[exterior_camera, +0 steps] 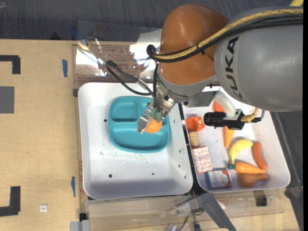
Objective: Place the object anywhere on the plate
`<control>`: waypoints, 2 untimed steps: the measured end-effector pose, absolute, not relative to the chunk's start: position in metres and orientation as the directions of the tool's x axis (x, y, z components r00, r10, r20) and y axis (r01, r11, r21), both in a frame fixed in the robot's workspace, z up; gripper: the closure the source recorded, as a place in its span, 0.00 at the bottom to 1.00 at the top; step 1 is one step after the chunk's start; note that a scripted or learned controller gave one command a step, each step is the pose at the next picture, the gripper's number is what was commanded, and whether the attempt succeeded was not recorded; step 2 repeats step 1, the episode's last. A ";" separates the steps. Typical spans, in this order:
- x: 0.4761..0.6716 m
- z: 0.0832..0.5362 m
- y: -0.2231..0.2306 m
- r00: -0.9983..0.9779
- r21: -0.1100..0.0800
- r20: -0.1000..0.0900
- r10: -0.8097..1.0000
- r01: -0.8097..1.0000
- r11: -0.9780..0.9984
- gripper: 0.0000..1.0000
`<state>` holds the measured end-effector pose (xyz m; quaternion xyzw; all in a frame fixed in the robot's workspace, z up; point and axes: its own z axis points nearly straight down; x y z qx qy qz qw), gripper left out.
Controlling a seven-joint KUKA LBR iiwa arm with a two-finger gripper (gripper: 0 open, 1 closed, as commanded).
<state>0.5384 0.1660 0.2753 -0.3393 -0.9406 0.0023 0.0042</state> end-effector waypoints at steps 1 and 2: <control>0.541 0.281 0.165 -0.768 0.003 -0.001 0.641 0.641 0.768 0.00; 0.541 0.281 0.165 -0.768 0.003 -0.001 0.641 0.641 0.768 0.00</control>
